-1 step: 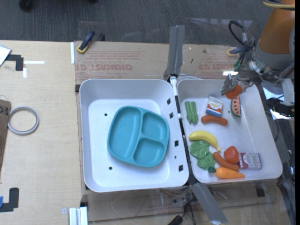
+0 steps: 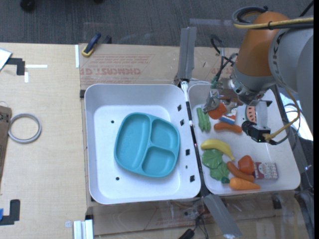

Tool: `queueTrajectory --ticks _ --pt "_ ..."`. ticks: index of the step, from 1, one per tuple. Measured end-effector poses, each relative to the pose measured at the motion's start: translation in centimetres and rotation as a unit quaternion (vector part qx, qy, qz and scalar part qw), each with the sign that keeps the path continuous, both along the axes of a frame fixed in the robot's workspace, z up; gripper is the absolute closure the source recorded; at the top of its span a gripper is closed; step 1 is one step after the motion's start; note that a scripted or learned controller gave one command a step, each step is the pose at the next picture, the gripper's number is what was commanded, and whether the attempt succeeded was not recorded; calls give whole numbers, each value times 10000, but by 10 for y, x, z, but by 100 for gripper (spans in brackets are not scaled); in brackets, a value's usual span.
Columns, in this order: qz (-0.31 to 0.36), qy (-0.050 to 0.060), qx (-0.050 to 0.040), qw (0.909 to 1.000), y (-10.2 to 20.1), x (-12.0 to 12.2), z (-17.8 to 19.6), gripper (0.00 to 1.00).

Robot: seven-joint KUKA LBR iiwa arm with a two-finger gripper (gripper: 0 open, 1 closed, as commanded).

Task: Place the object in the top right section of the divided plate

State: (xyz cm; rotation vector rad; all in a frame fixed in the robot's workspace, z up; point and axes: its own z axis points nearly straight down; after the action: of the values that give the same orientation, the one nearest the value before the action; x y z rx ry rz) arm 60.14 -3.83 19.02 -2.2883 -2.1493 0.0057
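Note:
A teal divided plate lies in the middle of the left bin; its top right section holds nothing. My gripper hangs low over the far left part of the right bin. It is directly above a round orange-red toy food and partly hides it. From this angle I cannot make out whether the gripper touches that piece.
Other toy foods in the right bin: a green pod, a sausage, a banana, lettuce, a red pepper, carrots, a small carton. A tape roll lies on the bench at left.

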Motion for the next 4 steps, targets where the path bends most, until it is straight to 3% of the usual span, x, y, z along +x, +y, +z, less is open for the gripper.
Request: queueTrajectory --ticks 1,2,3,4 --pt "-144 -1 -3 9999 86 -47 1 100" --pt "-1912 9 -11 9816 104 -104 0 100" --pt "-1919 20 -21 9814 103 -104 8 100" --pt "-624 1 -12 9980 212 -124 4 100"
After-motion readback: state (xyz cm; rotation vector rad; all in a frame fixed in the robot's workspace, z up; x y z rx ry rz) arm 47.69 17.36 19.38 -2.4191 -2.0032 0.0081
